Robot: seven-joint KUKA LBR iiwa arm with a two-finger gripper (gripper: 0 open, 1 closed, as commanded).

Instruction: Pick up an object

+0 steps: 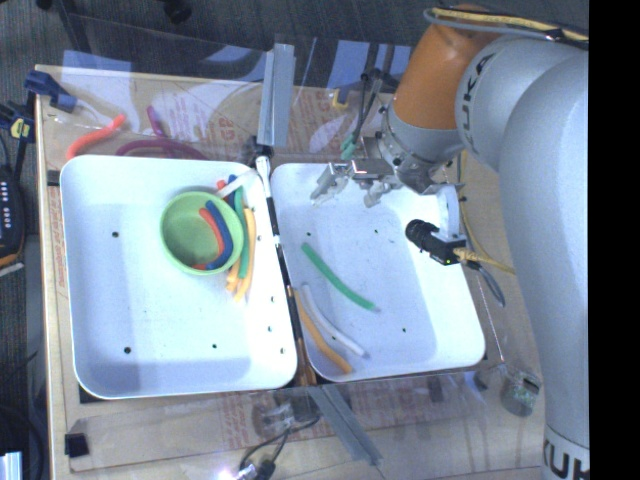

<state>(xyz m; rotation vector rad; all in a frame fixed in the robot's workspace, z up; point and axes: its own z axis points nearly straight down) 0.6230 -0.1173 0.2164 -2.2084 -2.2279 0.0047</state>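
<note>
Gripper [348, 182] spread, holding nothing, over R bin [455, 343]: 1 green stick [338, 277], 2 pale sticks [330, 332]; L bin [100, 358]: 1 bowl [190, 233]

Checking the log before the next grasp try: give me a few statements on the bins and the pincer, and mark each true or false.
1. The green bowl sits in the left bin. True.
2. The green strip lies in the right bin. True.
3. The pincer holds the green strip. False: it is up at the right bin's far edge, with nothing between its fingers, and the strip lies apart on the bin floor.
4. The green bowl has nothing in it. False: coloured strips rest in it.
5. The white strip lies in the left bin. False: it lies in the right bin.
</note>
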